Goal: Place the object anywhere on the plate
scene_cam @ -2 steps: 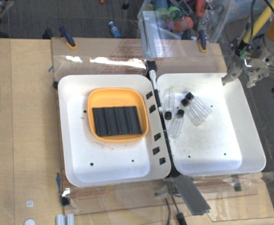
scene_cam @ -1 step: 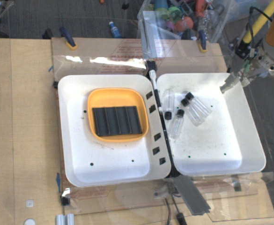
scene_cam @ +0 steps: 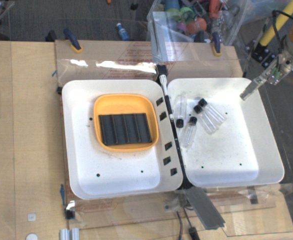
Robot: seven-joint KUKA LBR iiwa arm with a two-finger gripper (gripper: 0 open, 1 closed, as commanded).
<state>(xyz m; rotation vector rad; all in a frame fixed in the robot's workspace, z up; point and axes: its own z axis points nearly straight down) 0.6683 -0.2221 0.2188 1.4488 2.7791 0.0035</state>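
Gripper (scene_cam: 246, 93) hangs over the right bin (scene_cam: 246, 159); jaws I cannot tell. It should drop squarely onto one vial (scene_cam: 211, 115), then cross to the plate (scene_cam: 100, 106).

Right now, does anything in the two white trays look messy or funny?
A little. In the right bin, the clear vials with black caps lie tipped on their sides in a loose heap near the middle divider, pointing different ways. In the left bin, the orange plate already carries a dark ribbed block, sitting fairly straight.
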